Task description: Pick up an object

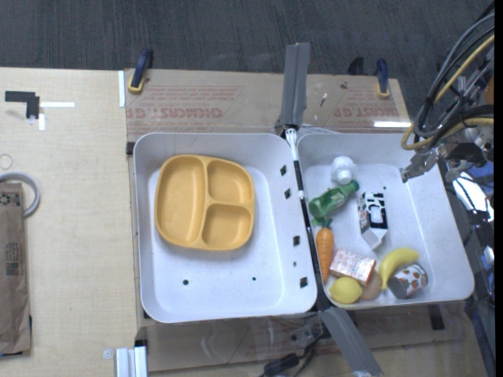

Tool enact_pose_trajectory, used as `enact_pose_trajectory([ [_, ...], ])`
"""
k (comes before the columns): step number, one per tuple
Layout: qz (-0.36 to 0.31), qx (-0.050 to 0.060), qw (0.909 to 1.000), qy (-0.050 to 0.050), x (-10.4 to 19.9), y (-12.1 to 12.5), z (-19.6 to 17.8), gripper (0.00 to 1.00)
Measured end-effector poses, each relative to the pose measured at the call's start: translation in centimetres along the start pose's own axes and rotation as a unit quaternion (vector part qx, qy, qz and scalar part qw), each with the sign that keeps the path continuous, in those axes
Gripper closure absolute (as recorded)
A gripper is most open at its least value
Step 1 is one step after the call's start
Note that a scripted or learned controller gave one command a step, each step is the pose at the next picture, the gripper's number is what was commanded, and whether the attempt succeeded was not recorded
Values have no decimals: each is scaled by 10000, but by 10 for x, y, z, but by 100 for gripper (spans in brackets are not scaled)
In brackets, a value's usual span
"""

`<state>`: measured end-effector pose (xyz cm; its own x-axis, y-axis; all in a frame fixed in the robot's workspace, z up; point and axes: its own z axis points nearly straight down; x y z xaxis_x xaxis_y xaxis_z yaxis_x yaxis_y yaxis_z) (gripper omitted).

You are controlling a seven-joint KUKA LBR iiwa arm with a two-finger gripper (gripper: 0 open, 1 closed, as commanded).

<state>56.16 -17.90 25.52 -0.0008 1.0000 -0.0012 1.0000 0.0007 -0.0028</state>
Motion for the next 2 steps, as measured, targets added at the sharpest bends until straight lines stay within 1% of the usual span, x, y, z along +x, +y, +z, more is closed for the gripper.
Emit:
enact_pose_trajectory([
  [1,-431,-70,9990,-13,22,61,153,0],
  [2,487,-10,9988,-3,92,44,63,0],
])
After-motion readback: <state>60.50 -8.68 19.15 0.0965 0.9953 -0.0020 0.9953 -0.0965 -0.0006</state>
